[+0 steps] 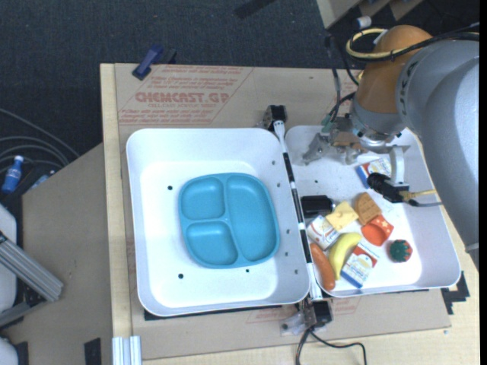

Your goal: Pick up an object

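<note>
One carrot (323, 267), one banana (344, 251), one strawberry (400, 250), one blue plate (227, 220).

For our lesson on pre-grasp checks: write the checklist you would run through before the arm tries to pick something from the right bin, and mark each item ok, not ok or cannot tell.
1. Pickable things lie in the right bin: ok; banana, carrot, tomato.
2. Tool is over the right bin: ok, at its far end.
3. Tool is above a target: not ok; the pile lies nearer the camera.
4. Target stands apart: not ok for the banana, which touches its neighbours; ok for the tomato.
5. Tool open or shut: cannot tell.
6. Blue plate is out of the way: ok, in the left bin.
</note>
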Controlling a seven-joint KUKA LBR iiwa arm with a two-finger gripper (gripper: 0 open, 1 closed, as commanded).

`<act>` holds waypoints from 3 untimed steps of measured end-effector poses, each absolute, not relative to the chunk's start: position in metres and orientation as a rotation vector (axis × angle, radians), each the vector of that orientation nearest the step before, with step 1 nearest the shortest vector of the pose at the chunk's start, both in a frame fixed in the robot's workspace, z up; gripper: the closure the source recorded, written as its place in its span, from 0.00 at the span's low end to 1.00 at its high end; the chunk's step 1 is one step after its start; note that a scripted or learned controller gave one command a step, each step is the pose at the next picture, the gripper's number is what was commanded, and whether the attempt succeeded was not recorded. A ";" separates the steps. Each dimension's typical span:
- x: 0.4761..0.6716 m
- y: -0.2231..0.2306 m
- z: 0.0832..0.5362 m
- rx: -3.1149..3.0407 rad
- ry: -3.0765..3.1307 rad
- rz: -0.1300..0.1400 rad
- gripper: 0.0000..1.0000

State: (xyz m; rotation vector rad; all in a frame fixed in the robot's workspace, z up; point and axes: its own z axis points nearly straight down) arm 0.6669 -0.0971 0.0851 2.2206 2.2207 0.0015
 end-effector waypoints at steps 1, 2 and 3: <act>0.667 -0.097 0.096 2.218 2.220 0.002 1.00; 0.667 -0.097 0.095 2.218 2.221 0.001 0.00; 0.620 -0.101 0.084 2.224 2.222 -0.002 0.00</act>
